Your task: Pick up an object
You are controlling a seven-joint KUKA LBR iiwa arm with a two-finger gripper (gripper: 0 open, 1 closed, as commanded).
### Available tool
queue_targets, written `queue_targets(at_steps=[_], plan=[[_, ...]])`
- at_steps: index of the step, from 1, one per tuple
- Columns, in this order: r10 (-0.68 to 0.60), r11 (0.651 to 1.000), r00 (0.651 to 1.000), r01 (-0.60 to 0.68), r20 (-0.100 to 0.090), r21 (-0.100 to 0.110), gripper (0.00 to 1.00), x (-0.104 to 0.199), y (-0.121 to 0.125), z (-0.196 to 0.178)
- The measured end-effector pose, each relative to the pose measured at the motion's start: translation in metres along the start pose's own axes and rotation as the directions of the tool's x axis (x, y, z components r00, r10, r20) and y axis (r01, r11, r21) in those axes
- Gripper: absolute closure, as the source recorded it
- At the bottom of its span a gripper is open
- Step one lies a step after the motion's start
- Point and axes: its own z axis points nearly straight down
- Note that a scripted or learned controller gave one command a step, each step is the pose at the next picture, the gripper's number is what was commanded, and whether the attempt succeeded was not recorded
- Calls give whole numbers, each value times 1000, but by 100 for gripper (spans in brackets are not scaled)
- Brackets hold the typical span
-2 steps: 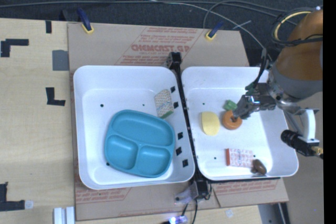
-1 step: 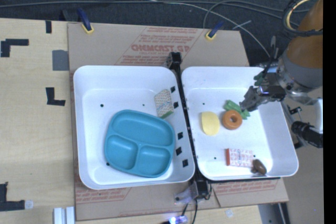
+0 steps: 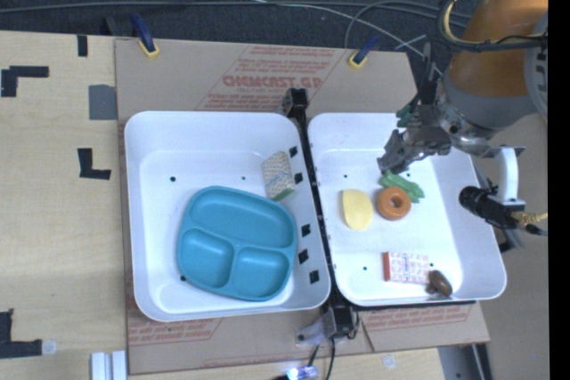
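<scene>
The orange ring with green leaves (image 3: 394, 200), a carrot-like toy, is lying in the right bin (image 3: 472, 271), toward its upper middle, its green tuft pointing up and to the right. The gripper (image 3: 393, 159) is hanging just above and to the left of that tuft, near it; from this angle I cannot tell how far apart its tips are standing, and nothing is showing between them. Just beside the ring on its left, a pale yellow piece (image 3: 357, 209) is lying with its long axis running up and down. Near the bin's front edge a red-and-white packet (image 3: 406, 267) is resting, its print too small to read, with a brown lump (image 3: 438, 282) touching its right end. In the left bin (image 3: 151, 147) a blue divided tray (image 3: 236, 242) is sitting, and a small patterned roll (image 3: 279, 174) is leaning by the divider. The cardboard sheet (image 3: 223, 76) beneath is bearing red lettering too faint to read for certain.
</scene>
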Motion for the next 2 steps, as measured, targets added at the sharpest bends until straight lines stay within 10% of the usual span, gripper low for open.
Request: queue_targets(at_steps=[2], plan=[[-2, 1000, 1000, 2, 0, 2, 100, 93, 50, 49]])
